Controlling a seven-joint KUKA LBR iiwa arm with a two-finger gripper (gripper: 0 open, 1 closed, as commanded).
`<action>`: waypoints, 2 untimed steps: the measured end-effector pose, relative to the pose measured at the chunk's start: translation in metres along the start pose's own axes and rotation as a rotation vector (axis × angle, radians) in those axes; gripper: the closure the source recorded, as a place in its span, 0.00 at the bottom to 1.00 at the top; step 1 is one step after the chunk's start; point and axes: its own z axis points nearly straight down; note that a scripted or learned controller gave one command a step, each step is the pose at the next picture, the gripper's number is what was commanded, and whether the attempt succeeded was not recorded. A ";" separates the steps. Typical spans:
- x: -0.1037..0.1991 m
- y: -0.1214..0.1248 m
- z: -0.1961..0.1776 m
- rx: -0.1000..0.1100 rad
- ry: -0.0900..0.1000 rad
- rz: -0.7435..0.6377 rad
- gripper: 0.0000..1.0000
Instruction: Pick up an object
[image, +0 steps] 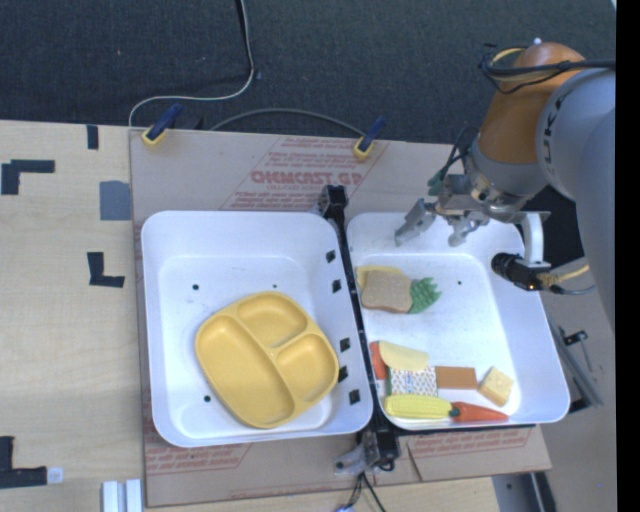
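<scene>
My gripper (436, 229) hangs over the far rim of the right bin (520, 330), its two grey fingers spread open with nothing between them. Just below it, near the bin's far left, a slice of brown bread (386, 290) lies with a green leafy piece (425, 292) at its right side. Along the bin's near edge lie a yellow wedge (402, 354), a patterned white block (412, 381), a corn cob (417, 407), a carrot (478, 411), a brown block (455, 378) and a cheese cube (497, 385).
The left bin (170, 300) holds a yellow divided plate (265, 356). A black divider with clips (345, 300) runs between the bins. The arm's grey body and orange band (525, 100) fill the upper right. Cardboard (280, 175) lies under both bins.
</scene>
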 end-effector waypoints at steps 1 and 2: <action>0.013 -0.004 0.109 -0.005 -0.002 0.002 0.00; 0.008 0.026 0.109 -0.003 0.000 -0.002 0.00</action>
